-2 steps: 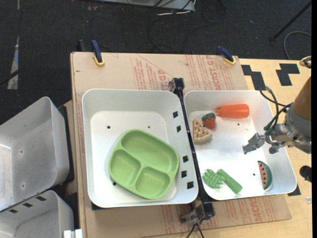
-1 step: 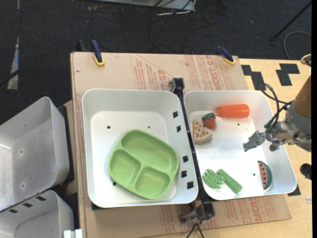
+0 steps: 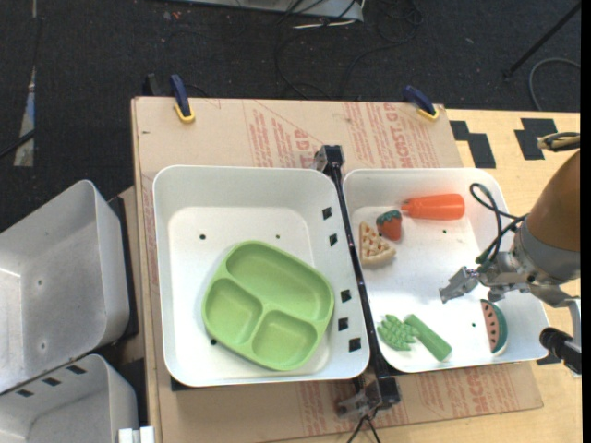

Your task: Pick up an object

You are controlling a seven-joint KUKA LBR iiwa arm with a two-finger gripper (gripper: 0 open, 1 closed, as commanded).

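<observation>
We have not picked anything up yet: our gripper (image 3: 459, 286) hangs open and holds nothing, with the watermelon slice (image 3: 494, 325) just beside it in the right bin (image 3: 462, 179).

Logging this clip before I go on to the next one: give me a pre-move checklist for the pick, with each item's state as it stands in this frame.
1. Candidate objects lie in the right bin: ok. Carrot, strawberry, waffle piece, green broccoli toy, watermelon slice.
2. Gripper is over the right bin: ok, between the carrot and the watermelon slice.
3. An object sits between the fingers: not ok, nothing visible there.
4. Finger opening: cannot tell.
5. Nearest targets are unobstructed: ok, the watermelon slice and broccoli toy lie apart from each other.
6. Green divided plate sits in the left bin, away from the arm: ok.
</observation>
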